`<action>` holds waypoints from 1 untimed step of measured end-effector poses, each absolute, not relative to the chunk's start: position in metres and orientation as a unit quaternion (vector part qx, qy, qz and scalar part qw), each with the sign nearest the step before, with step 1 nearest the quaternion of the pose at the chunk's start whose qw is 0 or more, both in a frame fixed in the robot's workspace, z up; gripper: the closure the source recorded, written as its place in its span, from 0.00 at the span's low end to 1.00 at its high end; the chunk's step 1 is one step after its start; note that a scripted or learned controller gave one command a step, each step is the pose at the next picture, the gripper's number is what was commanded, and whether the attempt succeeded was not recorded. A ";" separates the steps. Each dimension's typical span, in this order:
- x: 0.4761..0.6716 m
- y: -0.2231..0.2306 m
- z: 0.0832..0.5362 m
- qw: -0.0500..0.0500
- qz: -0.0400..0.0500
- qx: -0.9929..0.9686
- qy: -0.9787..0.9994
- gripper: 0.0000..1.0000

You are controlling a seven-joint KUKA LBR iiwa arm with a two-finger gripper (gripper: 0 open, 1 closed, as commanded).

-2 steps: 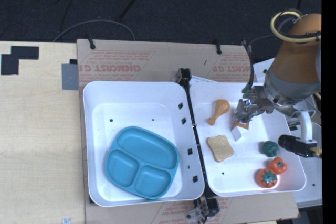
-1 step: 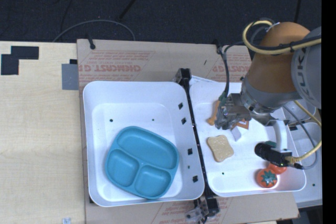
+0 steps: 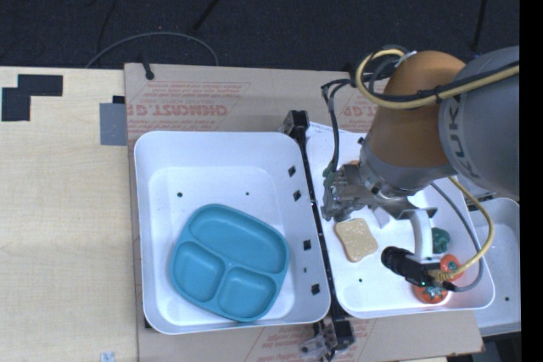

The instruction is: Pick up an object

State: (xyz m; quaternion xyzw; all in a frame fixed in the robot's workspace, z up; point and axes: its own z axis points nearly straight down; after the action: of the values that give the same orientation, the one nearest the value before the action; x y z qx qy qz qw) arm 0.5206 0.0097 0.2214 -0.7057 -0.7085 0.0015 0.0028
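Hovering over the right bin (image 3: 373,301), my jaws sit low in its left half, close to the wall it shares with the left bin (image 3: 212,153).

1. Jaw state: cannot tell. My wrist and the orange band (image 3: 416,114) of my arm (image 3: 475,131) cover the opening from above. Nothing is visibly gripped.

2. Task thing: a tan bread-shaped slice (image 3: 356,239) lies flat on the floor of the right bin, left of the bin's centre. My jaws are just beside the slice's far edge. Whether they touch it cannot be determined.

3. Other contents of the right bin:
- An orange-red item (image 3: 431,292) lies near the bin's near right corner, well apart from the slice. Its shape is too small to identify.
- A small green item (image 3: 440,240) lies toward the bin's right wall, just beyond the orange-red item.

4. Surroundings of the right bin:
- The left bin touches the right bin's left wall. It contains a blue divided plate (image 3: 229,263), lying flat in its near half.
- A cardboard sheet (image 3: 212,93) lies under both bins and extends past their far edges.
- The pale wooden table (image 3: 59,225) extends to the left of the cardboard sheet.
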 end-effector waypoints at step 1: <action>0.507 0.060 0.214 0.003 0.002 -0.706 -0.709 1.00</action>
State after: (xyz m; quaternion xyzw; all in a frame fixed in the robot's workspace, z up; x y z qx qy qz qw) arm 0.5066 0.0602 0.2137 -0.7056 -0.7086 0.0016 0.0028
